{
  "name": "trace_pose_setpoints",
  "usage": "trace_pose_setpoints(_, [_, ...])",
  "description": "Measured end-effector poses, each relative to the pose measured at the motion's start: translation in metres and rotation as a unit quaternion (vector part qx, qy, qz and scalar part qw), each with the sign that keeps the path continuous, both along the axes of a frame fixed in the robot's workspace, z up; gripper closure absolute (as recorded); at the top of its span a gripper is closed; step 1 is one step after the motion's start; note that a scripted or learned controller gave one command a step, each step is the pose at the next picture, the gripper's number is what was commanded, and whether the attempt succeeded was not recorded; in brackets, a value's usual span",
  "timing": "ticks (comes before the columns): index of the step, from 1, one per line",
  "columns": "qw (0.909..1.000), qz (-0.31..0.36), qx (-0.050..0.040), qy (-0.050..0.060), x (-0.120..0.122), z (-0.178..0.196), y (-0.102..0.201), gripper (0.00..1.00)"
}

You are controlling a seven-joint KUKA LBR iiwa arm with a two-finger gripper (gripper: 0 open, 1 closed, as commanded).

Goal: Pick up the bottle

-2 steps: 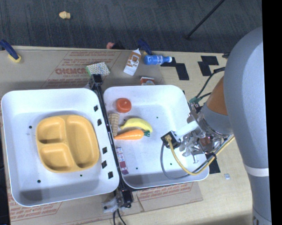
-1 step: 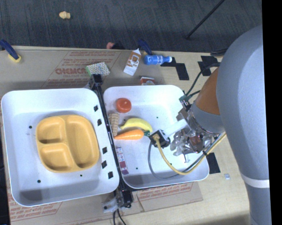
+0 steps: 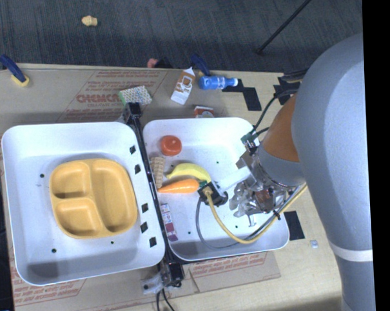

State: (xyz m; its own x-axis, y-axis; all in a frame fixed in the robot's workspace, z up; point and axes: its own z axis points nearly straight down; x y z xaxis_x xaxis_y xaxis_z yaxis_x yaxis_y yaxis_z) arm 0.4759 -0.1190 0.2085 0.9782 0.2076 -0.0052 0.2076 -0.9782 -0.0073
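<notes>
A small pale bottle with a red label [image 3: 167,224] lies along the left wall of the right bin [image 3: 200,129], near its front corner. My gripper [image 3: 250,204] hangs low over the right side of that bin, well to the right of the bottle, with bare bin floor between them. Nothing shows in its grasp. A blue bottle [image 3: 216,83] lies on the bench behind the right bin, outside it.
In the right bin a red round fruit [image 3: 171,145], a cone [image 3: 157,169], a banana [image 3: 188,170] and a carrot [image 3: 179,186] sit left of centre. The left bin [image 3: 27,143] holds a yellow divided plate [image 3: 93,196]. Small cartons [image 3: 183,86] lie behind the bins.
</notes>
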Motion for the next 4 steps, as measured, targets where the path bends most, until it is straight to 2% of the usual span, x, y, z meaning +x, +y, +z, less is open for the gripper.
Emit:
trace_pose_setpoints(1, [1.0000, -0.002, -0.0009, -0.001, 0.000, -0.002, -0.032, 1.00])
trace_pose_setpoints(2, [1.0000, -0.001, -0.0009, -0.002, 0.000, 0.020, -0.013, 1.00])
trace_pose_setpoints(3, [1.0000, -0.001, -0.0014, -0.002, 0.000, 0.028, -0.009, 1.00])
trace_pose_setpoints(4, [1.0000, -0.002, -0.0015, -0.002, 0.002, 0.023, -0.029, 1.00])
